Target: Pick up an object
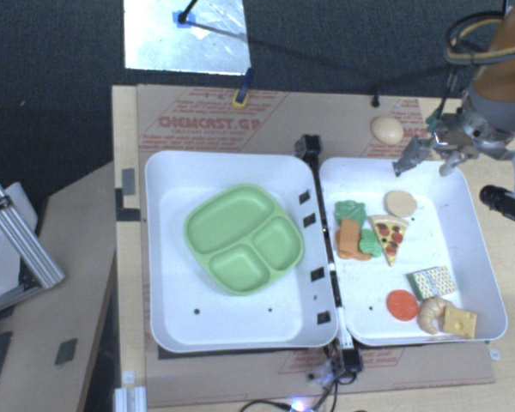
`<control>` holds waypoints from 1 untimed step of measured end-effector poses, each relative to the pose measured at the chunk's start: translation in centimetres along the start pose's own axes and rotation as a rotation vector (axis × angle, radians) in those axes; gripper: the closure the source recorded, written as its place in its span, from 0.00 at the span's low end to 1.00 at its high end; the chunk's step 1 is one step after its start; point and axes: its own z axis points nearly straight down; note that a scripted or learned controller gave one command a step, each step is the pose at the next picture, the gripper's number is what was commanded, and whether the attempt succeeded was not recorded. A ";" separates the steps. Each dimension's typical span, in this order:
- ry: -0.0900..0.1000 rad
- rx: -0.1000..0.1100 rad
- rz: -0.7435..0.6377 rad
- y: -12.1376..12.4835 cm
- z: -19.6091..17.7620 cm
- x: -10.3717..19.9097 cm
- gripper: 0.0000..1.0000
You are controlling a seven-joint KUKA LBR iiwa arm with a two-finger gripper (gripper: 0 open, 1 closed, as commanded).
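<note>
Hovering over the far right corner of the right bin [472, 230], the gripper [427, 163] spreads its two fingers wide with nothing between them; an egg [387, 130] lies on the cardboard just to its left, outside the bin; below it in the bin sit a round cracker [401, 203], a pizza slice [390, 236], a green-and-orange toy [355, 229], and farther down a red disc [402, 305], a patterned block [433, 281], a croissant [432, 314] and cheese [460, 321]; a green divided plate [243, 239] rests in the left bin [167, 256], well apart to its left.
</note>
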 end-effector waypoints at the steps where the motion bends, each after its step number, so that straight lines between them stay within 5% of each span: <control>1: 0.001 0.004 0.002 0.2 6.3 -0.1 0.00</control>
